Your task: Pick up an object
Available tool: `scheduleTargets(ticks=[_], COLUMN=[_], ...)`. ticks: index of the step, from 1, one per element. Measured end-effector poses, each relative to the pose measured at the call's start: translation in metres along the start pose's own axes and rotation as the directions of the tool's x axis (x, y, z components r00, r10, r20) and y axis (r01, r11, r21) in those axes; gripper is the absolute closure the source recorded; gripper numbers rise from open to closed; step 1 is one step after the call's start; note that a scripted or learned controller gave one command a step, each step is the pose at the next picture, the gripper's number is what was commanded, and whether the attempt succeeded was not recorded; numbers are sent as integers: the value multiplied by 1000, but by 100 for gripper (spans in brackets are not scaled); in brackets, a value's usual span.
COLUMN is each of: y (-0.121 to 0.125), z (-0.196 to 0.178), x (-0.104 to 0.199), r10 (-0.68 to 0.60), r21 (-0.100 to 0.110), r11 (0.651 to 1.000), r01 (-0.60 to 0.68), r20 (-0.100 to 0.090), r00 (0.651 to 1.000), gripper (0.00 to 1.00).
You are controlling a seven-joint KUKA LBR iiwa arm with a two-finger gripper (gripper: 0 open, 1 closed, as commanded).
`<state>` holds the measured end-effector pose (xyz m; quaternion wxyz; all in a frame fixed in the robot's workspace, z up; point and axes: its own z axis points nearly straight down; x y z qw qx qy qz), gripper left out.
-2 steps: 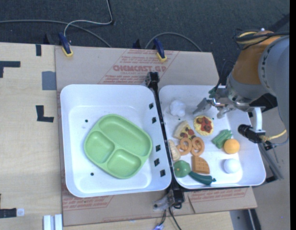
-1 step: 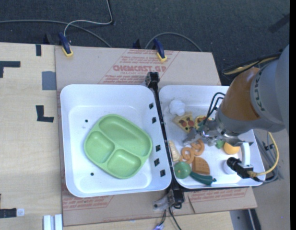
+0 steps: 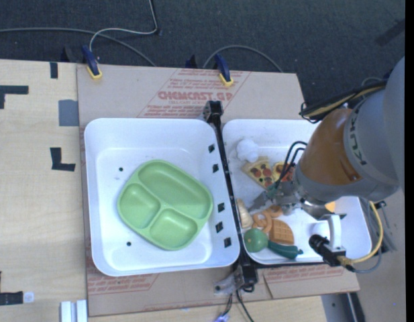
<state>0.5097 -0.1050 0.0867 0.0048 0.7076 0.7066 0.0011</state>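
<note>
The right bin (image 3: 257,131) holds several small toy foods: a pizza slice (image 3: 262,172), a white round piece (image 3: 247,149), a pretzel-like orange ring (image 3: 263,219), a tan waffle-like piece (image 3: 281,231), and a green spoon-shaped toy (image 3: 258,241) with a dark teal handle. My gripper (image 3: 277,194) reaches down from the right into the middle of this bin, just above the orange ring and next to the pizza slice. The arm's wrist hides much of the fingers.
The left bin (image 3: 102,180) holds a green divided plate (image 3: 165,204). A black divider (image 3: 223,180) with clips runs between the bins. The arm's grey and orange body (image 3: 341,154) covers the right bin's right half. Cables lie behind the bench.
</note>
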Motion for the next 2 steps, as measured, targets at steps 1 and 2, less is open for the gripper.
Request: scheduleTargets(ticks=[1, 2], y=[0, 46], z=[-10, -98], x=[1, 64], r10=[-1, -4], r21=[2, 8], r11=[1000, 1000], r01=[1, 4], r20=[-2, -6], r00=[1000, 1000], gripper=[100, 100])
